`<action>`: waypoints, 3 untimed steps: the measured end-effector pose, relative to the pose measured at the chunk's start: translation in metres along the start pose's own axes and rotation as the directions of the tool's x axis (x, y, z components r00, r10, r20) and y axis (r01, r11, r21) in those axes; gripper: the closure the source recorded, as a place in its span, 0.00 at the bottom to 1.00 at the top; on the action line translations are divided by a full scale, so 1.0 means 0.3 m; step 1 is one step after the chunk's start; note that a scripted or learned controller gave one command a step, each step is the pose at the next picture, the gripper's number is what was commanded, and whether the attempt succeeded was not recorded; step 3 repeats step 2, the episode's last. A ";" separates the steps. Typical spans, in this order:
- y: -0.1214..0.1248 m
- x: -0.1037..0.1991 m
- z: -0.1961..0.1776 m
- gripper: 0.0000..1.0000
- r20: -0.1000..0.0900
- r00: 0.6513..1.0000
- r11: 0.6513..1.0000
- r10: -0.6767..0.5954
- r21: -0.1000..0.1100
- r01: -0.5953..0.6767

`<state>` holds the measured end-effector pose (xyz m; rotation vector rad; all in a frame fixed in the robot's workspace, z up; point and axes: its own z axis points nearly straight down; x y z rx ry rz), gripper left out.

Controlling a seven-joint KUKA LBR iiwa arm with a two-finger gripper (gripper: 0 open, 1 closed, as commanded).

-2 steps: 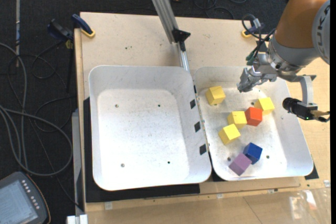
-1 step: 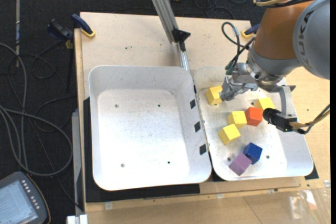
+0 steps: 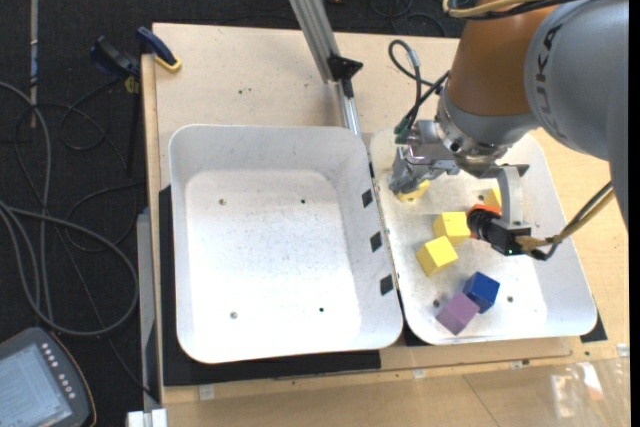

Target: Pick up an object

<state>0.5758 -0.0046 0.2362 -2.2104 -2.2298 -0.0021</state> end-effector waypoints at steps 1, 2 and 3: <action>-0.032 0.144 0.001 1.00 0.001 1.000 1.000 0.001 0.001 -0.001; -0.122 0.307 -0.011 1.00 0.000 1.000 1.000 0.000 0.002 0.000; -0.122 0.307 -0.011 1.00 0.000 1.000 1.000 0.000 0.002 0.000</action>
